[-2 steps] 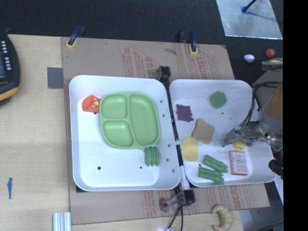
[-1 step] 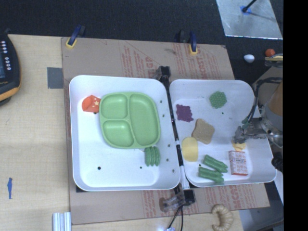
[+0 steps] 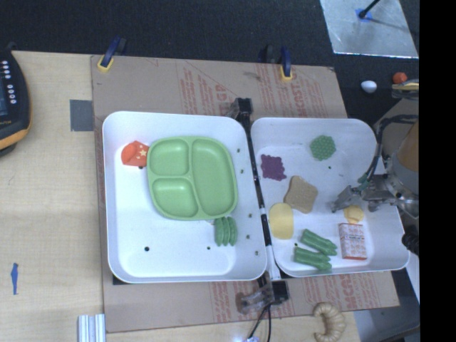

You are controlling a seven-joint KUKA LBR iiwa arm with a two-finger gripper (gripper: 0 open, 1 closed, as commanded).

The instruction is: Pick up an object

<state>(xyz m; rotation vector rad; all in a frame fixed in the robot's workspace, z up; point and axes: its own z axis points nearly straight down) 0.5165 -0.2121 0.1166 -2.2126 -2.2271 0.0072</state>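
My gripper [image 3: 356, 199] hangs low over the right side of the right bin [image 3: 356, 130], open, with its fingers spread to either side. A small yellow object [image 3: 354, 214] lies just below it, on the bin floor rather than between the fingers. A red and white box [image 3: 352, 241] lies just in front of that. Further left in the same bin are green pods [image 3: 313, 249], a pale yellow block [image 3: 281, 220], a brown bread slice [image 3: 301, 193], a purple piece [image 3: 273, 167] and a round green item [image 3: 323, 147].
The left bin [image 3: 125, 241] holds a green divided plate [image 3: 192, 177], a red object [image 3: 134, 154] at its left and a small green item [image 3: 225, 231] below it. A ridge [image 3: 255, 184] separates the bins. A tan curled thing [image 3: 329, 320] lies outside, in front.
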